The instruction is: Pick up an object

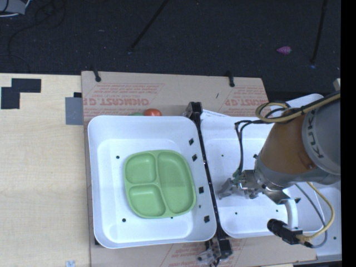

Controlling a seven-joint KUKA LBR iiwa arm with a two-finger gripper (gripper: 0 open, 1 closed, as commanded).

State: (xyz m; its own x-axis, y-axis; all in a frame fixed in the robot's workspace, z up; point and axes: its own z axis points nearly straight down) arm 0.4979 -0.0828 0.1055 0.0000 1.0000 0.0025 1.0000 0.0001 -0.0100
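Note:
A green divided plate [159, 183] lies flat in the middle of the left bin [105, 143]. My gripper [231, 188] hangs low over the right bin [233, 227], near its left wall and just right of the divider between the bins. The grey arm with its orange band [286, 149] covers much of the right bin and hides what lies under it. I see nothing held in the gripper.
A small red-orange object [152, 113] sits on the cardboard just behind the left bin's far rim. A black clamp strip [203, 171] runs between the bins. Cables [320, 216] loop off the arm at the right bin's near right corner.

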